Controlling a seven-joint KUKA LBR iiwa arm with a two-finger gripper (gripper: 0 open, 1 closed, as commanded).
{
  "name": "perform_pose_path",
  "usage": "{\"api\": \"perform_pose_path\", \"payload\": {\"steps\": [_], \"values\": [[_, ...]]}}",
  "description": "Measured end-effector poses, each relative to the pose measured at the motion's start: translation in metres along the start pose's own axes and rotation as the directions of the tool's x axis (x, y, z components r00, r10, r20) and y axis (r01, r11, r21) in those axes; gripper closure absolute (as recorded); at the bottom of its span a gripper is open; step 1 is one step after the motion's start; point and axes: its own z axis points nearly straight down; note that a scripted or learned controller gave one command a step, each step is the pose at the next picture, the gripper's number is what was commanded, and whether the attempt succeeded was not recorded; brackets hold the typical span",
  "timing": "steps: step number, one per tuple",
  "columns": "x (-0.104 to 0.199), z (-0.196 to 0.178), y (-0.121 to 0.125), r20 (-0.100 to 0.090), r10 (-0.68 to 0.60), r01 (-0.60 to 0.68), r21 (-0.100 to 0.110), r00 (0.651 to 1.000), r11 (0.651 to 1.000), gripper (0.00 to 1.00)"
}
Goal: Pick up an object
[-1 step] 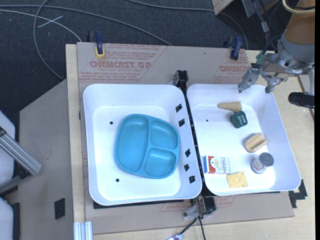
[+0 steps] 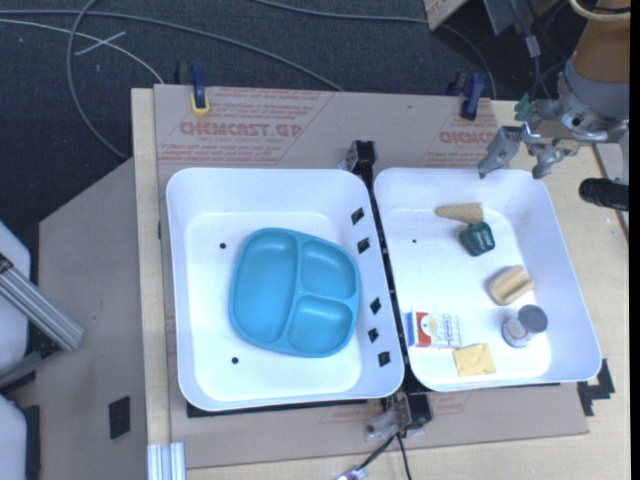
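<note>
The arm is reaching in from the upper right, its orange band showing near the top corner, and the hand (image 2: 519,162) is hovering over the far edge of the right bin (image 2: 570,298). The two fingers are spreading apart, pointing down and outward, and nothing is sitting between them.

The right bin is holding the loose items. A tan wedge (image 2: 459,212) is lying nearest the hand, and a dark green block (image 2: 478,238) is sitting just beside it, touching or almost touching its lower end. Further toward the near side, a tan bread-like piece (image 2: 509,284) is resting alone. A small grey can (image 2: 524,325) is lying near the bin's right wall. A white carton with red and blue print (image 2: 432,329) is lying flat by the left wall, and a yellow square cracker (image 2: 473,359) is sitting just beside it at the near edge.

The left bin (image 2: 190,268) is carrying a blue divided plate (image 2: 294,292), lying flat at its centre. Both bins are resting side by side on a cardboard-covered tabletop (image 2: 250,118), with blue clamps (image 2: 199,88) gripping its far edge.
</note>
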Motion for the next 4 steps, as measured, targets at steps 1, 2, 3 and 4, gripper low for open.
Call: {"api": "perform_pose_path", "payload": {"steps": [1,2,3,4], "values": [[-0.009,0.050,0.002,-0.001,0.001,-0.001,0.006,1.000,1.000,0.00],[-0.002,0.095,0.002,-0.002,-0.001,0.001,0.006,1.000,1.000,0.00],[-0.001,0.148,0.001,-0.002,-0.001,0.001,0.007,1.000,1.000,0.00],[-0.001,0.134,0.002,-0.003,-0.002,0.003,0.010,1.000,1.000,1.00]]}}
